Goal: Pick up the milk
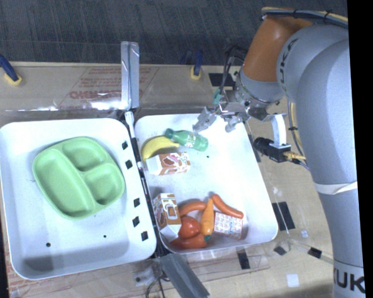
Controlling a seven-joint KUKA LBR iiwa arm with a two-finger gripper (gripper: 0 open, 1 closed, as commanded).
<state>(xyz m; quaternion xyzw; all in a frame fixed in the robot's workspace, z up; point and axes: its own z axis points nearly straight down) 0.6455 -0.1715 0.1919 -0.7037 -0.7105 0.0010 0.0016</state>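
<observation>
Three small white-and-orange cartons lie in the right bin (pixel 254 166), and I cannot tell which one is the milk. One carton (pixel 172 163) lies on its side just below a banana (pixel 156 146). A second carton (pixel 167 209) stands at the bin's left wall, and a third carton (pixel 229 224) lies at the front right. My gripper (pixel 217 121) hovers over the back of this bin, open, with nothing between its fingers. It is just right of a green bottle (pixel 188 139) and up and to the right of the first carton.
A carrot (pixel 207 218), sausages (pixel 226 206) and a red pepper (pixel 189 229) crowd the right bin's front between the two lower cartons. The left bin (pixel 29 249) holds a green divided plate (pixel 79 176). A metal divider post (pixel 130 76) stands between the bins at the back.
</observation>
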